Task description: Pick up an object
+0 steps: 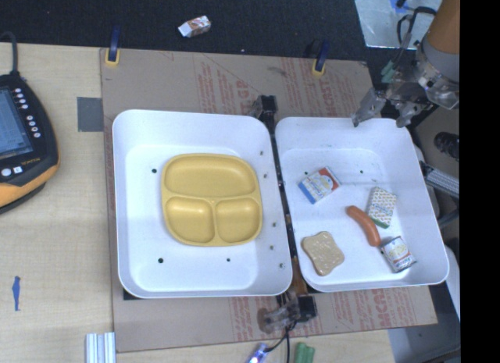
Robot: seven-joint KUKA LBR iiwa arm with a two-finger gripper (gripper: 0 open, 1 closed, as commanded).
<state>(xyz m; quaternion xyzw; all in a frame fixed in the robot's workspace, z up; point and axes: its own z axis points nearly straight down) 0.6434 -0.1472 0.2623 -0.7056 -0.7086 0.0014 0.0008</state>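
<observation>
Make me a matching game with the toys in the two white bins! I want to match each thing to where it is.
Things:
1. yellow plastic divided plate
2. orange toy sausage
3. tan toy bread slice
4. small blue and white box

Places:
A. right bin, near its front edge, left of the small can
B. middle of the left bin
C. right bin, between the bread slice and the speckled packet
D. right bin, farthest back of the toys, on the left side

Pairs: 1-B, 2-C, 3-A, 4-D
</observation>
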